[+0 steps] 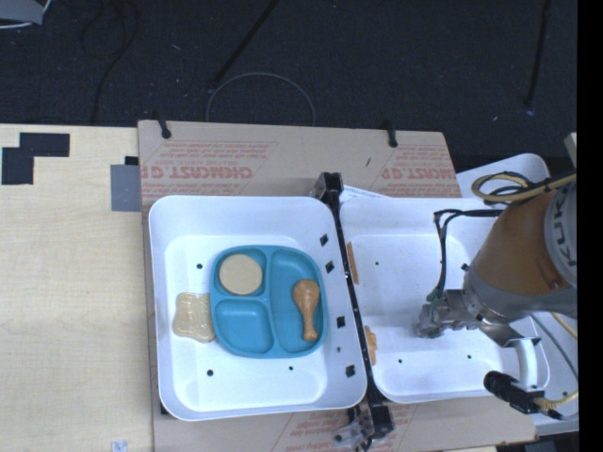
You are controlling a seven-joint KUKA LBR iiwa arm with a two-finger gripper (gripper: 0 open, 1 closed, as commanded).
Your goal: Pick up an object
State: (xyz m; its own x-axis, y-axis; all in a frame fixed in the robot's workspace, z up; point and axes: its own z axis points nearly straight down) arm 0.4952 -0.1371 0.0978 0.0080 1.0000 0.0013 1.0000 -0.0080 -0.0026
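The gripper [432, 321] is seen low in the right bin [405, 252], near that bin's middle, hung from the grey arm [528, 262] that enters from the right; whether it is spread or pressed together cannot be told, and nothing is seen held. The objects on offer lie well apart from it, to the left, across the divider [344, 290], in the left bin [179, 243]. There a blue tray [247, 332] carries a round cracker [239, 274] in its far-left compartment and a drumstick [307, 307] in its right compartment, long axis running near to far. A toast slice [193, 316] lies touching the tray's left edge. The drumstick is judged the nearest candidate
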